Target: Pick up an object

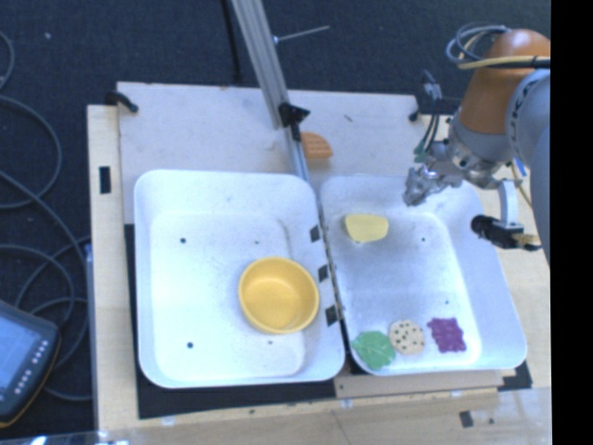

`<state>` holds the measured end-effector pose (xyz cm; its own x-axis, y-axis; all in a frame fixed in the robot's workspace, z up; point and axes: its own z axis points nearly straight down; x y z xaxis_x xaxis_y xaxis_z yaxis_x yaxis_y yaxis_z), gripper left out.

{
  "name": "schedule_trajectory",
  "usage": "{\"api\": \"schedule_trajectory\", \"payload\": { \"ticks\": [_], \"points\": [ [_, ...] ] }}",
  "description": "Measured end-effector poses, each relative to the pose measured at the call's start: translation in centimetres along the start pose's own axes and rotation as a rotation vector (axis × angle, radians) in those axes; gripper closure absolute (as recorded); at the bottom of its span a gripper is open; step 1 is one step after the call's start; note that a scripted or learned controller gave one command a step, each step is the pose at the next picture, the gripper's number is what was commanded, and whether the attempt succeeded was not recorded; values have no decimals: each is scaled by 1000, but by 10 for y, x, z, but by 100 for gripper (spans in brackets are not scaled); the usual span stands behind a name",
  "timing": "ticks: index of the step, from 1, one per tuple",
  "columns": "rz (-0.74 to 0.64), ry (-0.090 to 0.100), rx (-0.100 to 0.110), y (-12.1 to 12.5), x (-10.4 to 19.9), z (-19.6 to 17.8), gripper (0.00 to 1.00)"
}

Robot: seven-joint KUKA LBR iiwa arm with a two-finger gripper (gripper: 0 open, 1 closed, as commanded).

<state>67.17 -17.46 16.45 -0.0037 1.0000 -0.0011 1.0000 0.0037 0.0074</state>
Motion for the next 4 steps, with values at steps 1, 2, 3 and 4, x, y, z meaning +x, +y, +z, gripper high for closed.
{"api": "schedule_trajectory", "payload": {
  "ticks": [1, 2, 3, 4],
  "points": [
    [-2, -1, -1, 2, -2, -55, 100],
    [-2, 1, 6, 9, 47, -54, 100],
    [-2, 1, 7, -1, 92, -54, 100],
    [-3, 2, 7, -11, 146, -52, 100]
  ]
}}
